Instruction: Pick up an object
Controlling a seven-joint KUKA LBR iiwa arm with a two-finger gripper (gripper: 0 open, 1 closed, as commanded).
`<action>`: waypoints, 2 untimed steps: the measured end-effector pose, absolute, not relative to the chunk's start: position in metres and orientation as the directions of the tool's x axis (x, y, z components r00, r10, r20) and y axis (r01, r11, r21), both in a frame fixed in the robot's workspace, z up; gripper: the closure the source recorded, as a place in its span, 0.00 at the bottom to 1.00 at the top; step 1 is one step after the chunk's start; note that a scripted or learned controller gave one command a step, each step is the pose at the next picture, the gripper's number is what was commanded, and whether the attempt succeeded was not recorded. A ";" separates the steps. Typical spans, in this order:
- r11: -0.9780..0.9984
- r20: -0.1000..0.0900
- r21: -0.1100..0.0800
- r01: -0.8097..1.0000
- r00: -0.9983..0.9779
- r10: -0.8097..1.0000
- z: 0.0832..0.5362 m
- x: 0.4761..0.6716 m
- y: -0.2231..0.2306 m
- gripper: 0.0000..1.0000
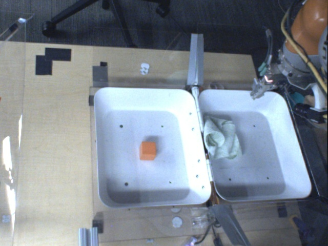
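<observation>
Pale wooden desk [51, 152] carried two shallow white plastic bins. The left bin [110, 137] held a small orange cube [148, 150] near its middle; the right bin [277, 152] held a crumpled pale cloth [223, 139] against its left wall. The hand [260, 86] hovered over the right bin's far rim, grip state impossible to tell. Judging so, approach was in hand; next came lowering onto one object.

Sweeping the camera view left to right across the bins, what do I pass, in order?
Left bin → orange cube → metal divider between the bins → crumpled pale cloth → right bin → claw at the right bin's far rim, arm behind it.
</observation>
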State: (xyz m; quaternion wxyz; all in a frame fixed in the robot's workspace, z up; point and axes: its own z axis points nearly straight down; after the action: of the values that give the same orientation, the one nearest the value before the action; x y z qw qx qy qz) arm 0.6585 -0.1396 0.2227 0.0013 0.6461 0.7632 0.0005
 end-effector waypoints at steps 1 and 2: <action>0.250 -0.003 0.005 0.968 -0.250 0.968 0.205 0.670 -0.139 1.00; 0.330 -0.002 0.005 0.944 -0.330 0.944 0.214 0.650 -0.111 1.00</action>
State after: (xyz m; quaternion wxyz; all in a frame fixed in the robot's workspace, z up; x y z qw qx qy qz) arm 0.6501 -0.1111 0.2140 0.0025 0.5788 0.8154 0.0015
